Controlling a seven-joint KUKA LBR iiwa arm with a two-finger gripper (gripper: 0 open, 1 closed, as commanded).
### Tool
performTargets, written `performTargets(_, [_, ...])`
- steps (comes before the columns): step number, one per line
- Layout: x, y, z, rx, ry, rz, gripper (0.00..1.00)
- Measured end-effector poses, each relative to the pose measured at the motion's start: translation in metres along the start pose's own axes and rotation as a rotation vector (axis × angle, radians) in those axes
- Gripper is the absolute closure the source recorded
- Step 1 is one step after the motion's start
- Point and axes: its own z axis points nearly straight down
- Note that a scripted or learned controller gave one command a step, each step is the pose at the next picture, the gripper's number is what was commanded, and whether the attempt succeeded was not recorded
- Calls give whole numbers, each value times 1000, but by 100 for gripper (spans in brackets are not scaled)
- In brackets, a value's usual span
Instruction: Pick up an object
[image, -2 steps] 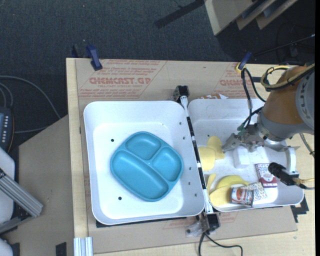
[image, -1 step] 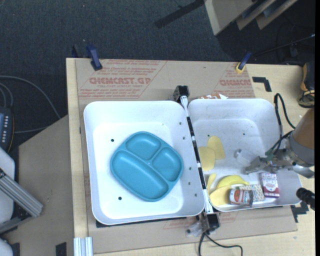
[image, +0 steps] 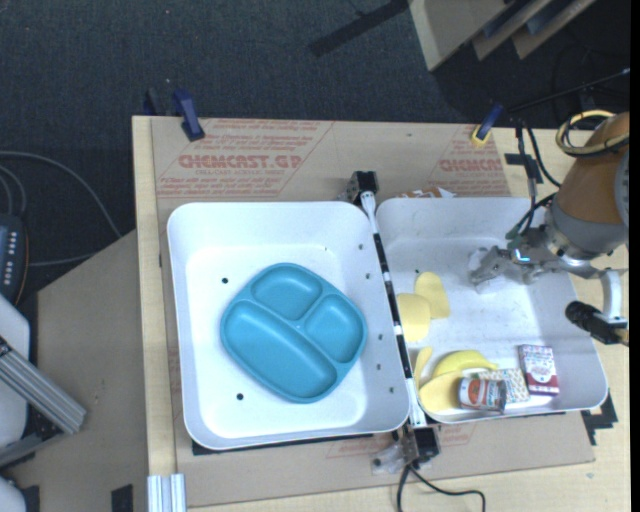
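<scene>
- The nearest candidates for pickup are two pale yellow pieces (image: 423, 303) lying in the right bin (image: 560, 320), close to the divider between the bins.
- From those pieces the gripper (image: 490, 265) sits up and to the right, over bare bin floor, apart from them and touching nothing.
- Its fingers look spread and hold nothing.
- Toward the near edge from the yellow pieces lie a yellow bowl (image: 452, 377), a small can (image: 484, 391) resting against it, and a red-and-white carton (image: 539, 368).
- My judgement: the coming move turns on travelling left and toward the near edge from the gripper's spot.
- Left of the yellow pieces, the left bin (image: 200, 240) holds a blue divided plate (image: 292, 331).
</scene>
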Motion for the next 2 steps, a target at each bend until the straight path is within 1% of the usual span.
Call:
performTargets(1, [-10, -101, 1, 8, 8, 0, 0])
performTargets(2, [22, 15, -101, -1, 0, 0, 0])
